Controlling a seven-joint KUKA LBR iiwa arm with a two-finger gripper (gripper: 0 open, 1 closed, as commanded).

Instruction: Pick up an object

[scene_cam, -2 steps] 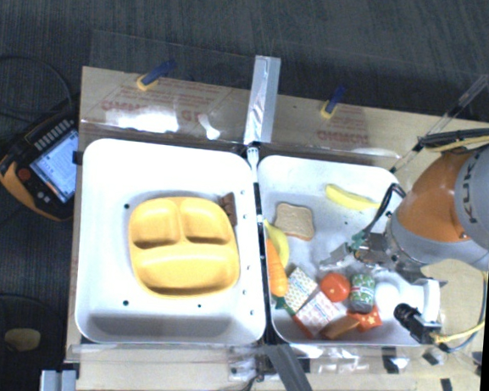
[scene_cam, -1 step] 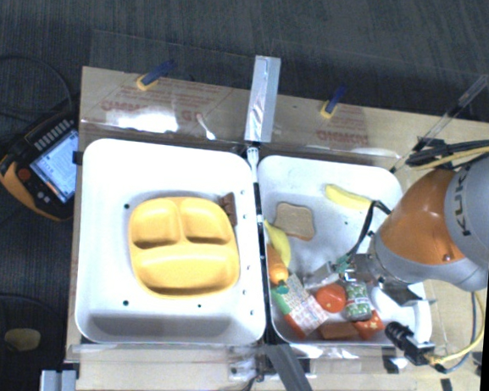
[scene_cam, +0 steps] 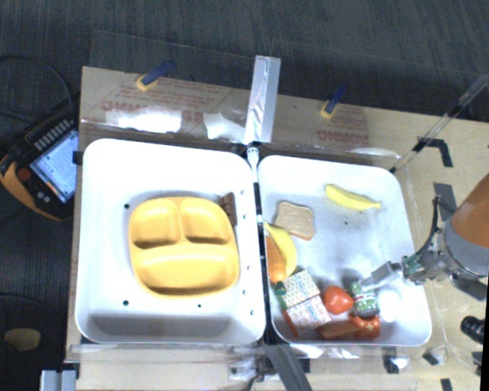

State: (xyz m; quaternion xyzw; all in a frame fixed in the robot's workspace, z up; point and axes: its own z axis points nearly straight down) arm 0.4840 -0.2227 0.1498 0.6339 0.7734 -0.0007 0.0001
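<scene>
My gripper (scene_cam: 376,283) reaches in from the right and hangs low over the near right part of the right bin (scene_cam: 343,233). Just under and left of it lie a red tomato (scene_cam: 337,299), a small green-topped item (scene_cam: 366,307) and a red piece (scene_cam: 360,327). A printed carton (scene_cam: 304,298) lies beside the tomato. Further back in that bin are a yellow banana (scene_cam: 352,198), a slice of bread (scene_cam: 296,220) and a second yellow banana (scene_cam: 281,249) against the left wall. I see nothing held in the gripper.
The left bin (scene_cam: 110,179) holds a yellow divided plate (scene_cam: 184,243). A metal post (scene_cam: 262,98) stands behind the wall between the bins. The arm's orange band (scene_cam: 481,211) sits at the right edge. A handheld controller (scene_cam: 47,169) lies on the floor at left.
</scene>
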